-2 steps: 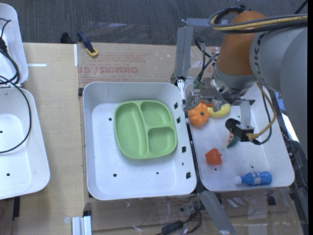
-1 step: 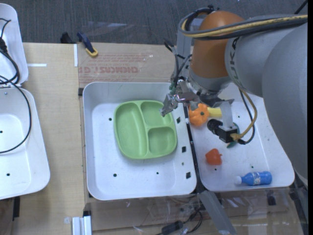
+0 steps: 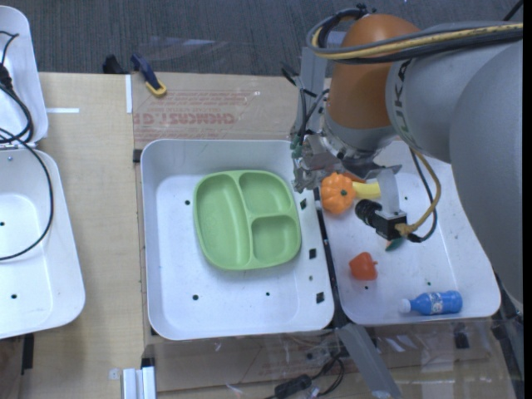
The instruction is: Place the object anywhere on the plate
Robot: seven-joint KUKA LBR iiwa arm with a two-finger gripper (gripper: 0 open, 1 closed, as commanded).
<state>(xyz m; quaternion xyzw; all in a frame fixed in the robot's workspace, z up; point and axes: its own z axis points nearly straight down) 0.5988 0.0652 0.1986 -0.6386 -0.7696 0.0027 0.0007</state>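
The grey arm with its orange band (image 3: 370, 44) reaches in over the right-hand shallow white bin (image 3: 453, 248), and whether its fingers (image 3: 309, 166) are open or closed cannot be told, since the wrist hardware hides them. They hang over the seam between the two bins. The left-hand shallow white bin (image 3: 166, 281) lies just left of the fingers, and in it the light green three-compartment plastic plate (image 3: 247, 219) sits flat, just below and left of them. The small orange pumpkin-shaped toy (image 3: 337, 193) rests just right of the fingers, beside a yellow piece (image 3: 366, 189). Further down lies a small red pepper-like toy (image 3: 362, 265), and well below and right a small blue bottle on its side (image 3: 434, 303).
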